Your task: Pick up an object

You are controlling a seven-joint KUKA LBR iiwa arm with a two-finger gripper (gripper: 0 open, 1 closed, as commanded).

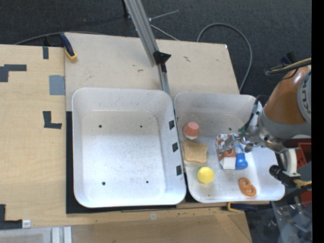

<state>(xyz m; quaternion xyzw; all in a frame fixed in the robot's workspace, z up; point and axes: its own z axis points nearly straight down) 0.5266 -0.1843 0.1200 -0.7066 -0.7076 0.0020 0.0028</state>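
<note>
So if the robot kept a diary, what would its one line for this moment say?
arm: over right bin | gripper: low by red-white-blue item | grasp: unconfirmed | nearby: yellow ball, toast slice, pretzel

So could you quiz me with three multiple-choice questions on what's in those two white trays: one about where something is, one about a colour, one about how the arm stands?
1. Where do the objects lie?
A. left bin
B. right bin
C. bench outside the bins

2. What colour is the ball?
A. yellow
B. green
C. purple

3. Where is the gripper?
A. over the left bin
B. above the bench top
C. low in the right bin among objects

Answers:
1 B, the toys sit in the right bin.
2 A, the ball is yellow.
3 C, the gripper is by the blue and white object.
</note>
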